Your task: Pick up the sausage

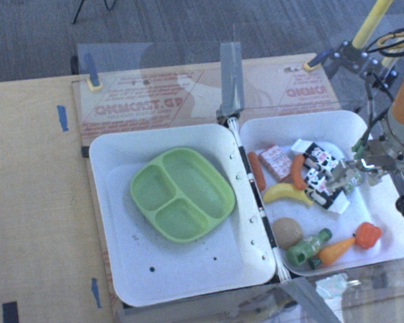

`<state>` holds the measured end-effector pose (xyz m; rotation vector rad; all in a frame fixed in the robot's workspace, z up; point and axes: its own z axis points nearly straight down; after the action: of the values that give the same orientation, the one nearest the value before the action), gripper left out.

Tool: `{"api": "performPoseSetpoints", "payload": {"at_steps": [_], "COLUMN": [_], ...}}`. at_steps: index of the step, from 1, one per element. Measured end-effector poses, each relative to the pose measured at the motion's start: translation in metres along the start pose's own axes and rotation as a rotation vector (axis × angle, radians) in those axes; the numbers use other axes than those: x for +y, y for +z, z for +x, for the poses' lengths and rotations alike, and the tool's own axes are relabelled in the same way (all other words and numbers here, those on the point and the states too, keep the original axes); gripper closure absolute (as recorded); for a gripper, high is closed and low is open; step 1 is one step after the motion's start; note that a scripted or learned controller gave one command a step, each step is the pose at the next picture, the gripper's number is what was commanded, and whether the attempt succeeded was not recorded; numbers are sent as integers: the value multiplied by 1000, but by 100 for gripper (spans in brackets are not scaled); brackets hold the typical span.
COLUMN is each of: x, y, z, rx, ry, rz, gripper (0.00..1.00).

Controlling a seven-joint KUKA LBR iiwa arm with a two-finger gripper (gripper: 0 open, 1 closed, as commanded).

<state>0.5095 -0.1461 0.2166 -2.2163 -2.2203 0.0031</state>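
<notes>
Sausage [257,170] | right bin [378,121] left wall | long axis near-far

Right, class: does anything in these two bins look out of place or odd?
Nothing looks spilled or damaged. The green plate sits askew in the left bin, while all the toy food, the sausage included, is crowded into the right bin.

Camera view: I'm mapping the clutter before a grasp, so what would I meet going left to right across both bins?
Green divided plate → sausage → banana → black-and-white patterned box → hand, at the right bin's far side.
</notes>
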Motion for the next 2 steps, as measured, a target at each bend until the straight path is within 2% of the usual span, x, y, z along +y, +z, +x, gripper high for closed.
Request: {"api": "performPoseSetpoints", "payload": {"at_steps": [1,2], "x": [91,92], "y": [51,111], "z": [38,42], "rx": [-2,-2], "ry": [153,160], "rz": [-3,-4], "gripper": [0,0]}}
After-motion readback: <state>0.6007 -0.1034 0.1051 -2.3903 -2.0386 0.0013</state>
